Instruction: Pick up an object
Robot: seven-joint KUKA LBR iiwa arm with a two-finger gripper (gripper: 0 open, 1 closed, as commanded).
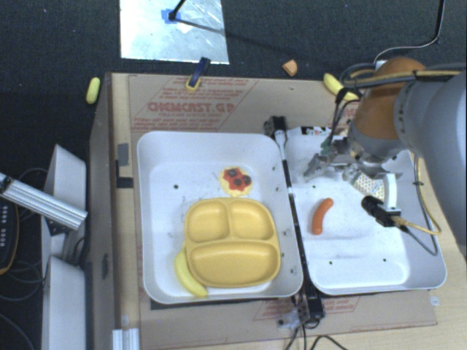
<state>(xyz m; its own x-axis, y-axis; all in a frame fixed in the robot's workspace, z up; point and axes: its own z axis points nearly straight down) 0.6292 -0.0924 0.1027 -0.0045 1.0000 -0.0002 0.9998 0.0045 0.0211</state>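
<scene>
My jaws (332, 162) hang over the right bin (408, 268), near its rim at 11 o'clock; I cannot tell if they are wide or narrow. The orange sausage (322, 216) lies in the middle of this bin, at 6 o'clock from my jaws and apart from them. In the left bin (157, 195) are a yellow divided tray (232, 240), a banana (188, 275) touching it at 7 o'clock, and a small pizza toy (236, 180) at 12 o'clock.

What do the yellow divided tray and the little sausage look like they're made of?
Yellow divided tray: likely moulded plastic, smooth with a soft sheen on its ridges. Sausage: probably plastic toy food, uniform orange-red and slightly glossy; rubber is possible.
</scene>
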